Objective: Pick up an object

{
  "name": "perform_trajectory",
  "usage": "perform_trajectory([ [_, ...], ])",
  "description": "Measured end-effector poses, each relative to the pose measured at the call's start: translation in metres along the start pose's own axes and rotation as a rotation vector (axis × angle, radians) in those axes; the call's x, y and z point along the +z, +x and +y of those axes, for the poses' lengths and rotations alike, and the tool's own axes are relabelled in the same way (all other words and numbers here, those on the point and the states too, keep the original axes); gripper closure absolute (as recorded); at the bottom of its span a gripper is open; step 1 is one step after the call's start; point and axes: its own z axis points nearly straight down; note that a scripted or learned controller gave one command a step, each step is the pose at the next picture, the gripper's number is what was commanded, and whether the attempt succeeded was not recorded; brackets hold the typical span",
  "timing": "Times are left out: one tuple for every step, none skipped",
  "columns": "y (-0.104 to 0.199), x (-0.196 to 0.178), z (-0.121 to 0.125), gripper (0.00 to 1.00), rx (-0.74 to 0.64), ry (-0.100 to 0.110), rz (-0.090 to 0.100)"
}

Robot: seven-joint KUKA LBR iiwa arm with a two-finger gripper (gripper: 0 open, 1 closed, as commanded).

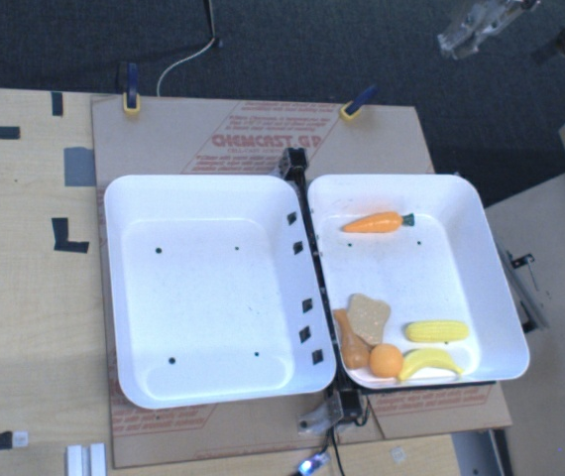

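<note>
At 1 o'clock, the tool point(481, 23) is seen blurred, well above the right bin point(481, 216); finger state cannot be told. Carrot point(372, 224), isolated at 12 o'clock there, is judged easiest to grasp across its width.

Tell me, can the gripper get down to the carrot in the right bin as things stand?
Probably yes. The carrot lies alone near the right bin's far wall, apart from the other food, and the gripper hangs above with nothing between.
</note>
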Motion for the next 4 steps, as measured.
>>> perform_trajectory([
  [0.057, -0.017, 0.000, 1.00, 0.000, 0.004, 0.001],
  [0.154, -0.015, 0.000, 1.00, -0.006, 0.006, 0.003],
  [0.207, -0.015, 0.001, 1.00, 0.000, 0.006, 0.001],
  [0.205, -0.026, 0.001, 1.00, 0.001, 0.006, -0.001],
])
